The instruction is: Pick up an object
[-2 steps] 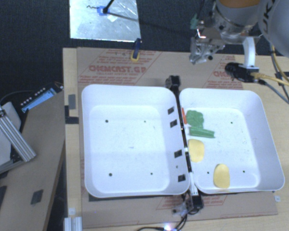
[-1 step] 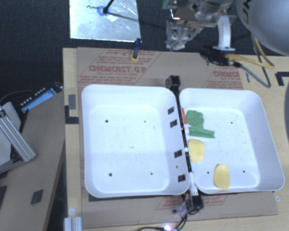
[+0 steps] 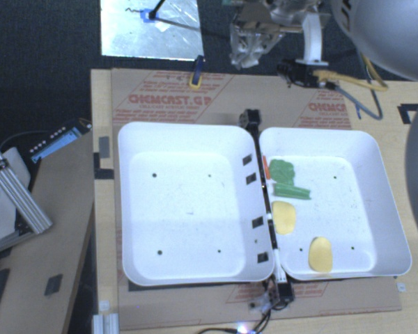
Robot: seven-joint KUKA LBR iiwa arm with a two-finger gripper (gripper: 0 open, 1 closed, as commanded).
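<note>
Camera view showed the gripper (image 3: 249, 47) raised above the bench's far edge, its finger state impossible to tell, while the green piece (image 3: 287, 178) and two yellow pieces (image 3: 284, 217) lay untouched against the right bin's (image 3: 376, 186) left wall, awaiting a pick.

Even overhead light, white bins (image 3: 188, 134) slightly glaring (soft shadows), blurred arm (image 3: 383, 19) at top right.
</note>
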